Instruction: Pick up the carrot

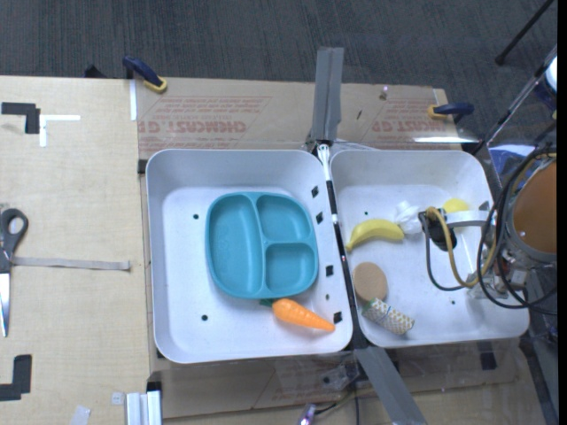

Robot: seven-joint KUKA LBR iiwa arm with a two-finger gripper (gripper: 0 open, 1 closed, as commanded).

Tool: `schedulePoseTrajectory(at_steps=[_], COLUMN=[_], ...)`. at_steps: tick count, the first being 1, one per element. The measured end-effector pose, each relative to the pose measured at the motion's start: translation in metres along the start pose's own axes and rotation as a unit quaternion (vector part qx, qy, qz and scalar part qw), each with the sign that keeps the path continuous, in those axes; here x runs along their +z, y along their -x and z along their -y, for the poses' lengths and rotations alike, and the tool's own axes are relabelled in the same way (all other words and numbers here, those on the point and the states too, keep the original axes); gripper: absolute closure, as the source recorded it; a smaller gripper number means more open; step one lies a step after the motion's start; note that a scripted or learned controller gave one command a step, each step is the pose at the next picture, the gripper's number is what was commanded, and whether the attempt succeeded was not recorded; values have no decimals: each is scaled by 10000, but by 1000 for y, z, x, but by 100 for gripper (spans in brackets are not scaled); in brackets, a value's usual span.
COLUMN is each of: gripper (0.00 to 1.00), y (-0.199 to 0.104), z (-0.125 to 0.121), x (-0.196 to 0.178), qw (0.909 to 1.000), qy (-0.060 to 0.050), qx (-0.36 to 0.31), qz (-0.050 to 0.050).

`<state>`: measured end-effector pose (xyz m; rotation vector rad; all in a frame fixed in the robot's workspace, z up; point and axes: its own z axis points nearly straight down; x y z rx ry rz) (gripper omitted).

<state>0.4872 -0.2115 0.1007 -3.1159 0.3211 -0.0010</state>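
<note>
Camera view from above the surface (71,326): I see two white bins side by side on a sheet of cardboard (221,118). The left bin (177,326) holds a blue divided plate (261,242) near its middle. The carrot (303,315) lies flat on the floor of that bin, just beside the plate's near edge and close to the wall shared with the right bin. Its thick end is toward the plate and its tip points at the near right corner. Nothing rests on it.

In the right bin (399,171) I make out a banana (376,232) by the dividing wall. A brown round thing (370,282) sits just nearer than it, and a small patterned roll (390,318) lies nearer still. The arm (536,215) hangs over the right side of that bin, well apart from the carrot. I cannot tell from this angle whether the jaws are wide or narrow.

Out on the bare surface to the left I see a pair of scissors (9,237). Blue clamps (146,73) grip the cardboard's far edge.
</note>
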Motion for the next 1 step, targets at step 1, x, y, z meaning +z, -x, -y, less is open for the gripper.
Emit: schedulePoseTrajectory(at_steps=[1], gripper=[100], y=[-2], z=[3], x=[-9], qw=[10000], qy=[-26], qx=[9], qz=[-10])
